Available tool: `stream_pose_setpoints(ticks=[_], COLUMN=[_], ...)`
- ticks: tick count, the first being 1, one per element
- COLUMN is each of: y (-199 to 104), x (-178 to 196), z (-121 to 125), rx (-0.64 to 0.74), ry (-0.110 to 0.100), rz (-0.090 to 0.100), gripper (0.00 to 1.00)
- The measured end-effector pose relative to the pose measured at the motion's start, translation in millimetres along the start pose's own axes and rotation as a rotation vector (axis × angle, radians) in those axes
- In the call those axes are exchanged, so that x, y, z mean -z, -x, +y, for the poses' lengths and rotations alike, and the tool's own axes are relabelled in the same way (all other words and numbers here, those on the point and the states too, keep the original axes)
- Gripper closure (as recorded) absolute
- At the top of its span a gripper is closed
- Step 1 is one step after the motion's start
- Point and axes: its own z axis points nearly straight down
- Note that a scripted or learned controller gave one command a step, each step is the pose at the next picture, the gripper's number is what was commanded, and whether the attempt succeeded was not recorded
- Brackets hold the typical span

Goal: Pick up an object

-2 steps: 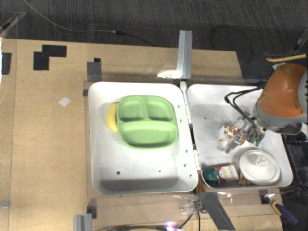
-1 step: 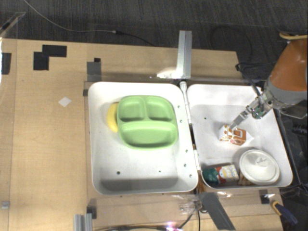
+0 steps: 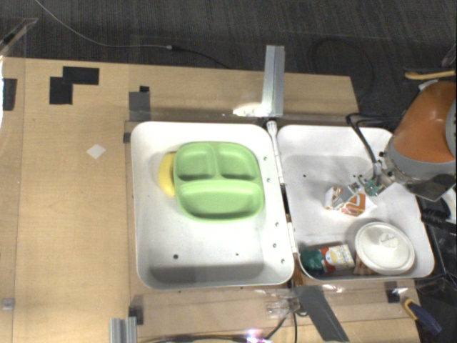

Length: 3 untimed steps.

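In the right bin (image 3: 314, 156) lie a crumpled white and orange packet (image 3: 345, 201), a round white lidded cup (image 3: 385, 246) and a small bottle with a green end and red label (image 3: 325, 259) on its side. My gripper (image 3: 369, 185) reaches in from the right and sits low at the packet's upper right edge, touching or almost touching it. In the left bin (image 3: 164, 249) a green divided plate (image 3: 216, 180) rests over a yellow object (image 3: 166, 175), which is mostly hidden.
A metal post (image 3: 274, 81) stands at the back between the two bins. The arm's orange band (image 3: 427, 127) hangs over the right bin's far right side. Cables run along the bench's front edge (image 3: 285, 320).
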Motion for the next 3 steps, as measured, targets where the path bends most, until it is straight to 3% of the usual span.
stream_pose_setpoints(ticks=[1, 2, 3], y=[7.6, 27.4, -40.4], x=[-1.8, 10.6, -27.3], z=[13.9, 61.4, 30.4], rx=[0.494, 0.384, 0.207], ry=[0.000, -0.014, -0.015], rz=[0.001, 0.013, 0.012], gripper=[0.00, 0.00, 0.00])
